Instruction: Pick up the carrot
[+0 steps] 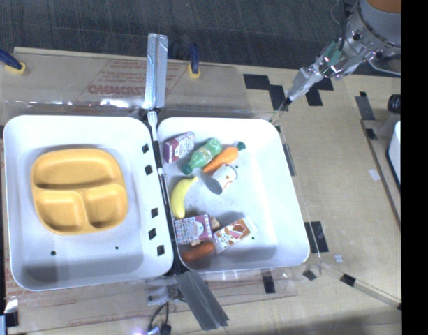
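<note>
The small orange carrot with a green top (224,156) is left ungrasped near the right white bin's (287,208) far edge, while the two-finger gripper (292,96), its state not discernible, is poised beyond the far right corner.

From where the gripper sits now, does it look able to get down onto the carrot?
Probably yes. The gripper hangs outside the right bin's far corner, and the carrot lies uncovered on top. The green bottle and small cup crowd it, so a clean grasp looks tight.
</note>
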